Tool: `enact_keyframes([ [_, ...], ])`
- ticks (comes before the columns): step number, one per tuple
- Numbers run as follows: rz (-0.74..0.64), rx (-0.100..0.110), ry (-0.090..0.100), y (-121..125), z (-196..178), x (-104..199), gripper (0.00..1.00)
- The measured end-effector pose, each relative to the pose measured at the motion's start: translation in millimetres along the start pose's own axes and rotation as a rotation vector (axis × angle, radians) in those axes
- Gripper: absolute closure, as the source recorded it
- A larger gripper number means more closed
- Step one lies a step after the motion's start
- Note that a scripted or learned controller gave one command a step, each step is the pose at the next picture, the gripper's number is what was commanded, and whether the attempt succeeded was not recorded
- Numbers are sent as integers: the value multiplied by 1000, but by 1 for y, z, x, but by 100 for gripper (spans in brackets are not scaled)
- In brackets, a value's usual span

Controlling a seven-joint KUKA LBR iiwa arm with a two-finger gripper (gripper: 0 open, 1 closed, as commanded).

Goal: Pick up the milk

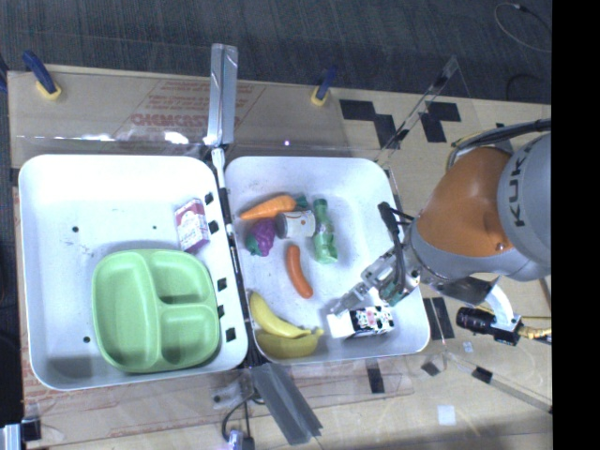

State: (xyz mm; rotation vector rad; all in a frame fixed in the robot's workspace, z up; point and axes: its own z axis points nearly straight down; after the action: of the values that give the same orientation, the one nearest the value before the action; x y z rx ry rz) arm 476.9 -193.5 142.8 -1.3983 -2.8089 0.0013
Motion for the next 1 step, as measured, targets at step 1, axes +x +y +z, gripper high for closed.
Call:
enact_keyframes([
  [1, -137, -3, -5, 2, -74, 2, 0],
])
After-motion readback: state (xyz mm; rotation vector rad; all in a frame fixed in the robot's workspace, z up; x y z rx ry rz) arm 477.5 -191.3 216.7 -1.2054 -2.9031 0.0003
